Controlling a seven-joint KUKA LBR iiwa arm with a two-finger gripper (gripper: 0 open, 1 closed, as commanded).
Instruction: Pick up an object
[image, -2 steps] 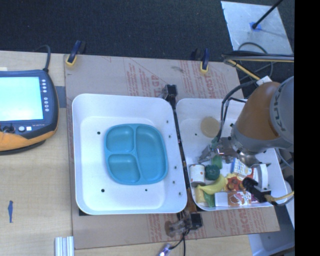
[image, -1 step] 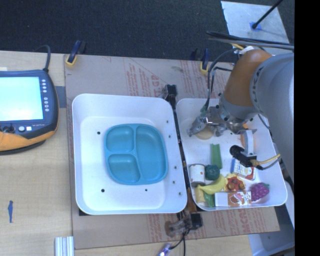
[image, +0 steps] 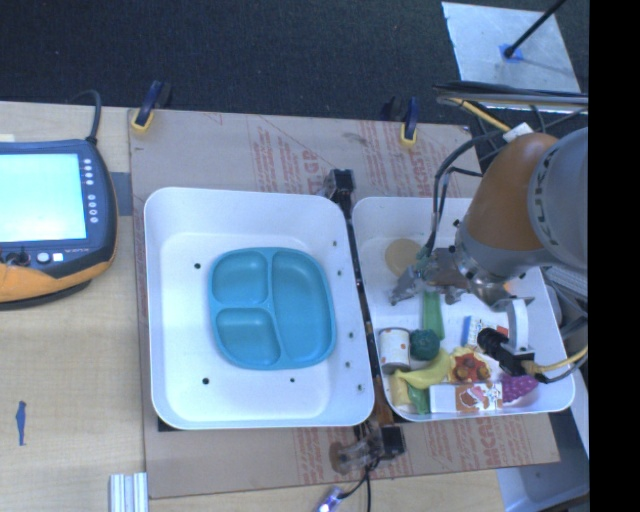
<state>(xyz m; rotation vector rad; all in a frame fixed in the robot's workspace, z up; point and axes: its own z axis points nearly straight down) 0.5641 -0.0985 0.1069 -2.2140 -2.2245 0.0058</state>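
My gripper (image: 428, 282) hangs low over the right bin (image: 372, 250), near its middle, under the orange wrist band. Directly below it lie a long green item (image: 431, 314) and a dark green lump (image: 424, 344). Along the bin's near side sit a small can (image: 395, 349), a yellow banana (image: 425, 375), a red and yellow toy (image: 467, 366), a purple item (image: 518, 388) and a flat packet (image: 470, 399). A tan disc (image: 402, 254) rests just left of the gripper. I see nothing clearly between the fingers.
The left bin (image: 170, 300) holds a blue divided plate (image: 271, 307). A tablet-like pendant (image: 50, 215) lies on the bench at far left. Clamps (image: 147, 108) hold the cardboard at the back. Cables run along the arm at right.
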